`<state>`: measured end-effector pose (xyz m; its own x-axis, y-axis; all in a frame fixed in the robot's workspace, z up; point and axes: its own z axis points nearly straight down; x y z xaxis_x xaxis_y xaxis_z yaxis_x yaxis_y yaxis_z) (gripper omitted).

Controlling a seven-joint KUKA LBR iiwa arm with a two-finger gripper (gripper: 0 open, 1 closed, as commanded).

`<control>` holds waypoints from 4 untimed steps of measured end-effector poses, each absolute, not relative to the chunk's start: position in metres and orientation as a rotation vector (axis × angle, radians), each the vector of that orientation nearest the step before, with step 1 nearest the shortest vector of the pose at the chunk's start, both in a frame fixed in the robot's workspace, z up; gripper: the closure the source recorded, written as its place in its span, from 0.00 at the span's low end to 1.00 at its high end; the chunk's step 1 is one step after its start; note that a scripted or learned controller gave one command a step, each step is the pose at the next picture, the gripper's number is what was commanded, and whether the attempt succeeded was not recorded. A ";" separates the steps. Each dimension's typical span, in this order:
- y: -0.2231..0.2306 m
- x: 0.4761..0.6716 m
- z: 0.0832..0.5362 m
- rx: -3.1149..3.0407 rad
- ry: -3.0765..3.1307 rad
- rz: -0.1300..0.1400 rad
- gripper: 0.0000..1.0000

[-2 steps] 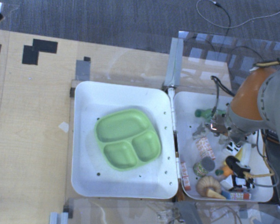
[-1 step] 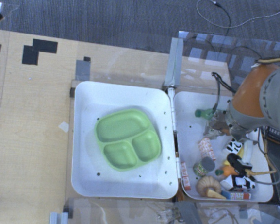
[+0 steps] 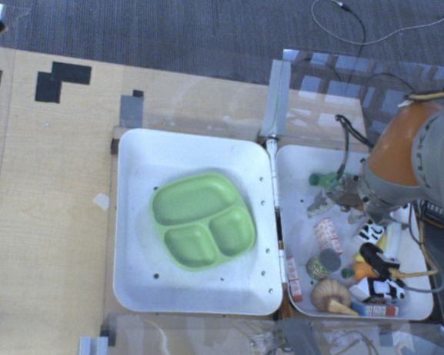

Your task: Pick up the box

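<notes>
The left bin point(image 3: 129, 226) offers broad bare floor along its near and left edges, with a green divided plate point(image 3: 203, 220) taking up its middle. The right bin point(image 3: 291, 179) is far tighter: the arm point(image 3: 429, 145) hangs over its far right part, and small things crowd the near half, among them a striped tube point(image 3: 327, 235), a round can point(image 3: 328, 262), a brown lump point(image 3: 328, 295) and a black-and-white toy point(image 3: 383, 288). A bare strip runs along its left wall and far left corner.

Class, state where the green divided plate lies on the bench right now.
The green divided plate lies in the middle of the left white bin, left of the cluttered right bin where the arm reaches in.
</notes>
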<state>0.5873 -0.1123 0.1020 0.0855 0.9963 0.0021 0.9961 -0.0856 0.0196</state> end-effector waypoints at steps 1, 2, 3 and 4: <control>-0.085 0.595 0.148 2.180 2.255 0.008 0.00; -0.086 0.590 0.090 2.167 2.261 0.013 0.00; -0.102 0.650 0.087 2.250 2.204 -0.005 0.00; -0.089 0.555 0.090 2.475 1.925 0.014 0.00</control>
